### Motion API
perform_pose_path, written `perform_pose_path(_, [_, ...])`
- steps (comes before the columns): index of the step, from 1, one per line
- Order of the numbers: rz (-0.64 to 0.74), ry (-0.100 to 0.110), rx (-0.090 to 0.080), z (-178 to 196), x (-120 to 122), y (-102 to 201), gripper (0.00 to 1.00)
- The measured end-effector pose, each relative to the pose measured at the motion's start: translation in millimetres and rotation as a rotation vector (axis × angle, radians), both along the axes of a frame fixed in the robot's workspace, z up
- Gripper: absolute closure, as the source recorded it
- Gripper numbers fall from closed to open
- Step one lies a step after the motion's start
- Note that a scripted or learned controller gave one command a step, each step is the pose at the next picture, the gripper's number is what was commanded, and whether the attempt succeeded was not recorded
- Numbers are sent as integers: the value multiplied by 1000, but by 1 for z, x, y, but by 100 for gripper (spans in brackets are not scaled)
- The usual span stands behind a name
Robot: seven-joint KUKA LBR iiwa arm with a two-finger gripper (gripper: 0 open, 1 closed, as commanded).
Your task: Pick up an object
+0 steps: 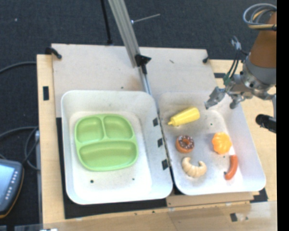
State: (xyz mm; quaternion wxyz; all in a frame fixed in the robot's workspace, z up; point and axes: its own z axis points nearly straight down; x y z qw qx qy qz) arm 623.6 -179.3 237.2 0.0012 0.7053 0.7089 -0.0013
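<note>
Yellow bottle (185,116) lies tilted in the right bin (245,143), nearest the end effector (225,99) — open, empty, hovering above the far rim. Best to descend straddling its narrow width — not lengthwise.

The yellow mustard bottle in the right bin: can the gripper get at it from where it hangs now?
Probably yes. The gripper hangs open over the right bin's far corner, and the mustard bottle lies alone, apart from the donut, with nothing between them.
</note>
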Motion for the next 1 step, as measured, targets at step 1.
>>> perform_pose_path(1, [-6,8,4,-71,-41,17,0])
